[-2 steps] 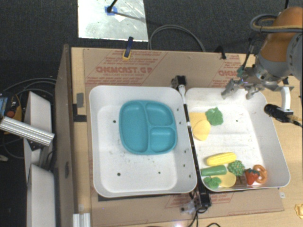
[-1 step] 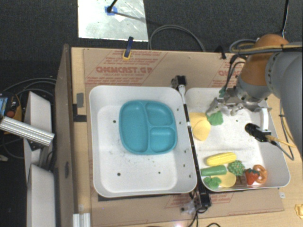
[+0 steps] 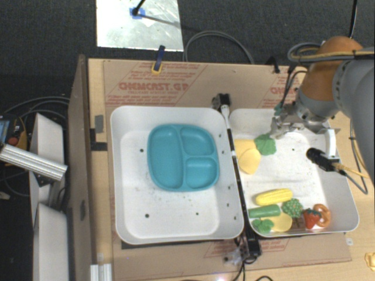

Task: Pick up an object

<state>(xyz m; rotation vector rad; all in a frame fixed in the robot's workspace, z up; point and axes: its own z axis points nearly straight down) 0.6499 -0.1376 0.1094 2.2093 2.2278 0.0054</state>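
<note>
Now at the approach step: gripper [image 3: 280, 126] above right bin [image 3: 343, 192], finger state untellable, green toy [image 3: 265, 145] just below-left; next, descend and close.

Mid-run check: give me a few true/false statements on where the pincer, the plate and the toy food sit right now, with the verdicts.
1. The blue divided plate lies in the left bin. True.
2. The pincer is over the left bin. False: it is over the right bin, near its far edge.
3. A green toy sits just below the pincer, beside a pale yellow piece. True.
4. The corn cob rests on the blue divided plate. False: it lies in the right bin, among the toy food at its near edge.
5. The arm carries an orange band above the wrist. True.
</note>
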